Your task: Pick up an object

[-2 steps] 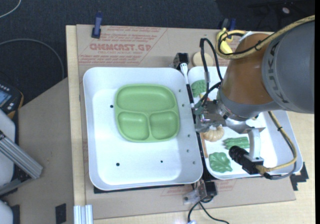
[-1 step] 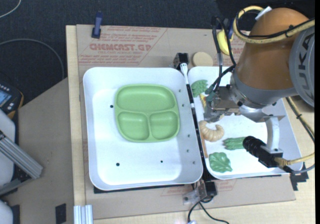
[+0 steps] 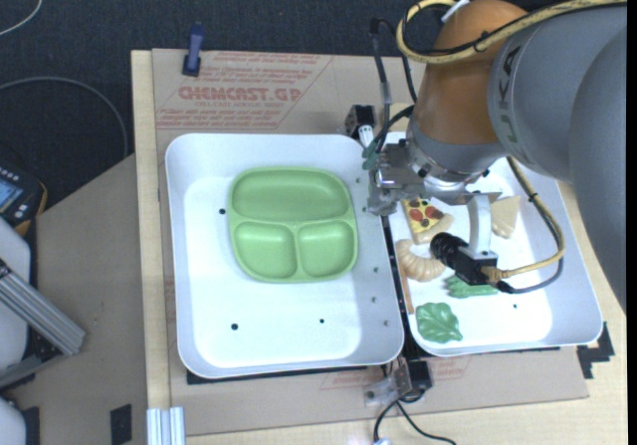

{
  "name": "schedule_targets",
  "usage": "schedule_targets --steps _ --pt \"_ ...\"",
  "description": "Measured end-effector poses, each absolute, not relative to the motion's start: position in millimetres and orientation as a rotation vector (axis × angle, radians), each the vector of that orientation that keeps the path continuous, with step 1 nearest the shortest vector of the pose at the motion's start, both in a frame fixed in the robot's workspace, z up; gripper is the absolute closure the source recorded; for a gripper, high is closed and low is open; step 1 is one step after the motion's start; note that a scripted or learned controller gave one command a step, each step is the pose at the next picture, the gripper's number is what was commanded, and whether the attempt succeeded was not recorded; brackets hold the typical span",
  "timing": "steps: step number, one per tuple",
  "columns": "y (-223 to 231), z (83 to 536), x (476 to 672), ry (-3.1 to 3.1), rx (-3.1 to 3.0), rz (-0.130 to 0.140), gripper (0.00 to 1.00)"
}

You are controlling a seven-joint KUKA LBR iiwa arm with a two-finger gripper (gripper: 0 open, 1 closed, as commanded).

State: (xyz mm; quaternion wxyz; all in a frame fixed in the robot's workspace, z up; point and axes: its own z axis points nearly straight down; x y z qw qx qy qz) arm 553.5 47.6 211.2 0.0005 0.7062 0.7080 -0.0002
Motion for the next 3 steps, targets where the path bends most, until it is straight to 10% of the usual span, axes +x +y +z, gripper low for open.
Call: schedule_targets --steps 2,3 --pt "99.8 327.9 478.9 2.222 2.217 0.01 1.0" --pt "45.0 438.1 480.6 2.209 2.219 0.018 1.0"
